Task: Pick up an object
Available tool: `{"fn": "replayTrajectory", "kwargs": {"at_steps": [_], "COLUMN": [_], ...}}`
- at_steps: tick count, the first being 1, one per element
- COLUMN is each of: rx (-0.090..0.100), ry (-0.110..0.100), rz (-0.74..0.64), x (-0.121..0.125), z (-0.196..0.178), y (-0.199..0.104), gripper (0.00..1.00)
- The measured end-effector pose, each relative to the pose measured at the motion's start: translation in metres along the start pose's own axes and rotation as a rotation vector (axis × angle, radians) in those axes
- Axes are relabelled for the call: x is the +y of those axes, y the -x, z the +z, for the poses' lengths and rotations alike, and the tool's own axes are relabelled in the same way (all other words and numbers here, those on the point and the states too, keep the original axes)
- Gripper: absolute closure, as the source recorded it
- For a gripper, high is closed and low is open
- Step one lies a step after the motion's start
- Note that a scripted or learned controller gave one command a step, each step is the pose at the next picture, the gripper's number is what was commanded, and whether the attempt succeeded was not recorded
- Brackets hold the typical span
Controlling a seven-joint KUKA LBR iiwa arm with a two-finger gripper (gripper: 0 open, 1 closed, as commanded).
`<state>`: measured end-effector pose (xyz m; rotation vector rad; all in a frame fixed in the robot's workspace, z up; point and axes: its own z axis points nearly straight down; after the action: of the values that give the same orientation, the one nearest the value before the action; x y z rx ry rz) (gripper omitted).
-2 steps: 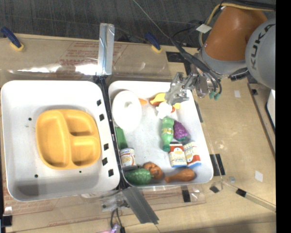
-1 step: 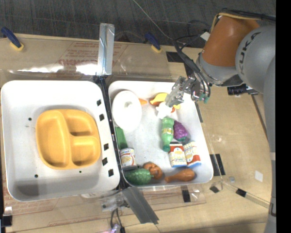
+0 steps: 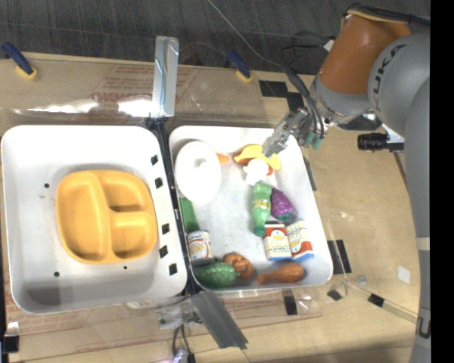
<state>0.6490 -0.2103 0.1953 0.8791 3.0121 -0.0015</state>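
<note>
My gripper (image 3: 276,144) hangs over the back of the right bin (image 3: 316,203), its tips just above a yellow toy (image 3: 247,154) and a white piece (image 3: 256,171). In the middle of that bin lie a green bottle (image 3: 260,207) and a purple toy (image 3: 282,203). Two small cartons (image 3: 287,241) sit toward the front right. A white round lid (image 3: 197,172) rests at the bin's left side. Nothing shows between the fingers.
The left bin (image 3: 15,225) holds a yellow divided tray (image 3: 106,215). Along the right bin's front lie a small can (image 3: 199,245), a green vegetable (image 3: 216,275), and brown toy food (image 3: 276,272). A metal clamp (image 3: 165,74) stands behind the bins.
</note>
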Motion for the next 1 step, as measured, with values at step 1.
{"fn": "replayTrajectory", "kwargs": {"at_steps": [1], "rx": [0.000], "ry": [0.000], "rz": [0.000], "x": [0.0003], "z": [0.0001], "y": [-0.0001], "gripper": [0.00]}}
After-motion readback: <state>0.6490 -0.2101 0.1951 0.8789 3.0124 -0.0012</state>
